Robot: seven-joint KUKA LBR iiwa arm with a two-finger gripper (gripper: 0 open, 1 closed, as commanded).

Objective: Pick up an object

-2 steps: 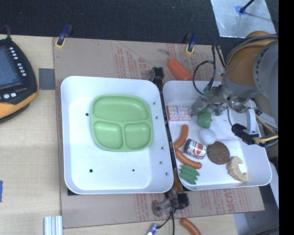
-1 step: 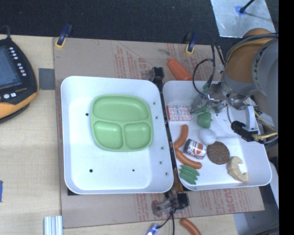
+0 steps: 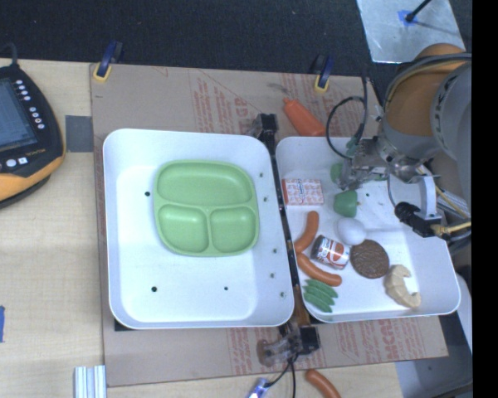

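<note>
My gripper (image 3: 355, 171) hangs over the far part of the right bin (image 3: 436, 255), below the orange band of the arm. Just under it lies a green object (image 3: 346, 201), partly covered by the gripper. Below that are a white egg (image 3: 350, 230), a small can (image 3: 330, 251), a brown round patty (image 3: 370, 259) and a pale croissant-like piece (image 3: 401, 286). Two orange sausages (image 3: 307, 230) (image 3: 318, 269), a green pea pod (image 3: 319, 294) and a red-and-white packet (image 3: 302, 191) lie along the bin's left side.
The left bin (image 3: 133, 264) holds a green divided plate (image 3: 206, 207). A carrot (image 3: 301, 117) lies outside beyond the right bin, and another sausage (image 3: 324, 382) lies on the cardboard in front of it. A control tablet (image 3: 17, 135) sits at the far left. Black cables (image 3: 344, 110) loop near the gripper.
</note>
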